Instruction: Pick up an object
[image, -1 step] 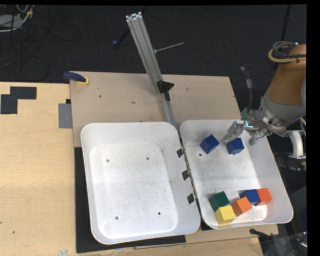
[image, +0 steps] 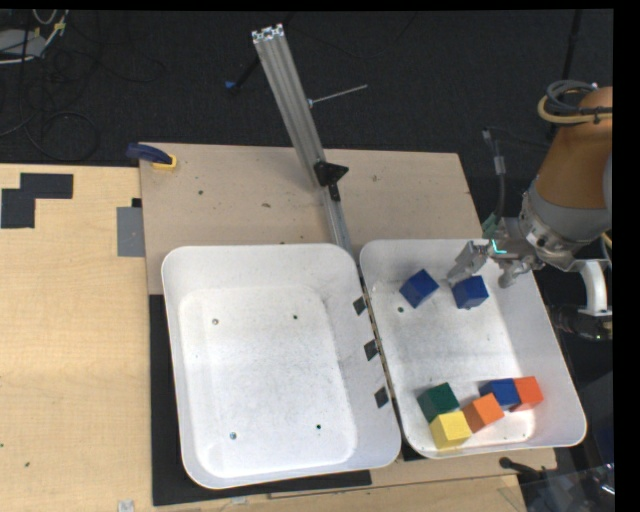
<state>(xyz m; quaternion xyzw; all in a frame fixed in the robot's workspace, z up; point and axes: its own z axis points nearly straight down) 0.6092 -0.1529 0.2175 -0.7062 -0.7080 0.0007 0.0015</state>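
The gripper (image: 490, 265) is hovering over the right bin (image: 560, 400), fingers spread and gripping nothing; a blue cube (image: 470, 292) is lying just below them; next, descending squarely and closing.

No text, label or number can be read here.

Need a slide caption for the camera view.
Grey KUKA arm's gripper poised over a blue cube in the right white bin, six coloured cubes inside.
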